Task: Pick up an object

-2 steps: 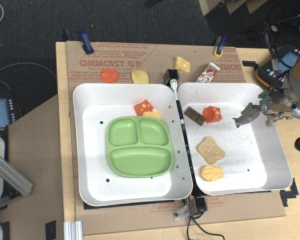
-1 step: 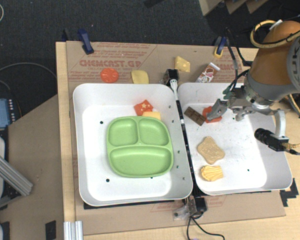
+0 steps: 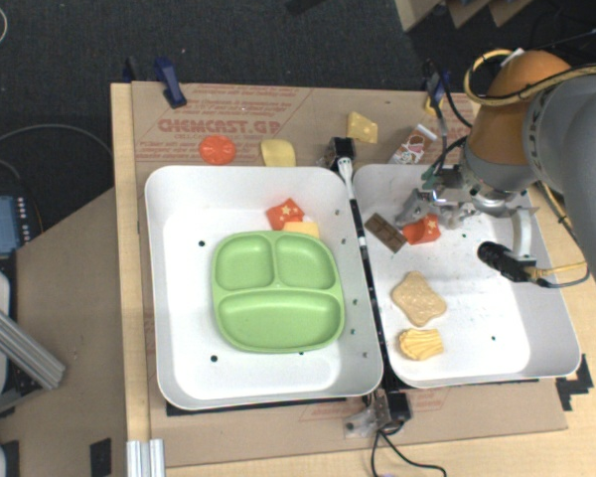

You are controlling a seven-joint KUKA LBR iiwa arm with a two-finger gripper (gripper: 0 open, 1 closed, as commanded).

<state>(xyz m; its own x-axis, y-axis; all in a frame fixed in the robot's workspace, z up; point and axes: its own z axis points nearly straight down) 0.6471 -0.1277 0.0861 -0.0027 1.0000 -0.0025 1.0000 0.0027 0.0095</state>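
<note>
My gripper (image 3: pixel 429 210) hangs low over the back left part of the right bin (image 3: pixel 536 341). Its tip is right above a small red piece (image 3: pixel 423 232) and looks to be touching the piece's upper edge. A brown flat piece (image 3: pixel 382 232) lies just left of the red one. Nearer the front of the same bin lie a tan bread slice (image 3: pixel 418 298) and a ridged yellow piece (image 3: pixel 420 344). The grey arm with its orange band (image 3: pixel 512 97) reaches in from the right.
The left bin (image 3: pixel 174 266) holds a green divided plate (image 3: pixel 276 291), a red piece (image 3: pixel 285 213) and a yellow-orange piece (image 3: pixel 303 230) behind it. On the cardboard behind the bins lie an orange disc (image 3: pixel 218 149), two yellow pieces (image 3: pixel 277 153) (image 3: pixel 362 127) and a small carton (image 3: pixel 409 149).
</note>
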